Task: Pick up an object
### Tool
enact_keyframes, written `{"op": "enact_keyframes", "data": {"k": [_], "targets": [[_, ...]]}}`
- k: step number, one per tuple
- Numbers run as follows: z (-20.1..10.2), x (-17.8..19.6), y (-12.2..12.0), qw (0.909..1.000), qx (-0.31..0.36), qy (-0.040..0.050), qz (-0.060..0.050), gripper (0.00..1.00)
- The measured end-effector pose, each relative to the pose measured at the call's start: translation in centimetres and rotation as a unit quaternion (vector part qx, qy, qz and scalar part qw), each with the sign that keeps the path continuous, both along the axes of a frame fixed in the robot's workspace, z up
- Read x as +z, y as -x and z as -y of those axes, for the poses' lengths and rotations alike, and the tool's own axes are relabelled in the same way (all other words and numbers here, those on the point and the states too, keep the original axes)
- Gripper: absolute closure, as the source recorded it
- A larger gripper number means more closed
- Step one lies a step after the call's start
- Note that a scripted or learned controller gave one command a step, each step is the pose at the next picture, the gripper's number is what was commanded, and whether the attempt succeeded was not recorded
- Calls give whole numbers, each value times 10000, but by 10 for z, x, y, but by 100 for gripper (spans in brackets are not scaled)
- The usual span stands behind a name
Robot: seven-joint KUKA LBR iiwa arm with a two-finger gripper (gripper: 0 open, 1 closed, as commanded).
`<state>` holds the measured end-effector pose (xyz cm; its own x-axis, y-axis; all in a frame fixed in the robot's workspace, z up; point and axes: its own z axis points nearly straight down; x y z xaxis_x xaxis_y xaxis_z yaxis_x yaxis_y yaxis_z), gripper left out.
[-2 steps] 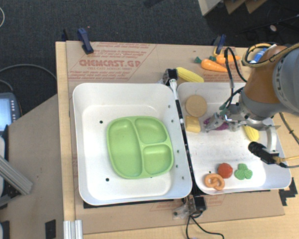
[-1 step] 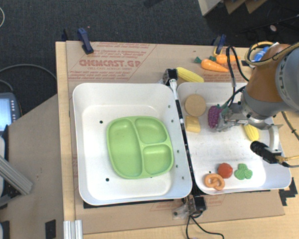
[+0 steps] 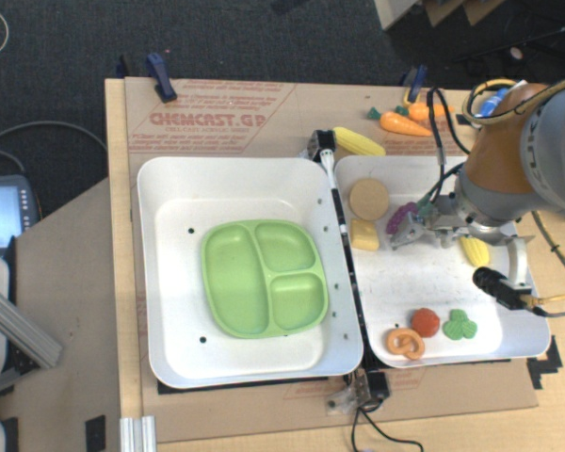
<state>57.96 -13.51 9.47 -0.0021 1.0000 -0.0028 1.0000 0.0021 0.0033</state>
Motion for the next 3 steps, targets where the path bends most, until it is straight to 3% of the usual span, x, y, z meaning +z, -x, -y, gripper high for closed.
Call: {"op": "enact_keyframes", "data": {"k": [1,2,3], "targets": [[-16,-8,-91,10000,14,-9,25,0],[-14,3,-88,10000,2,4,9,100],[-68,96,-2,10000,9,-32,-10,100]]}}
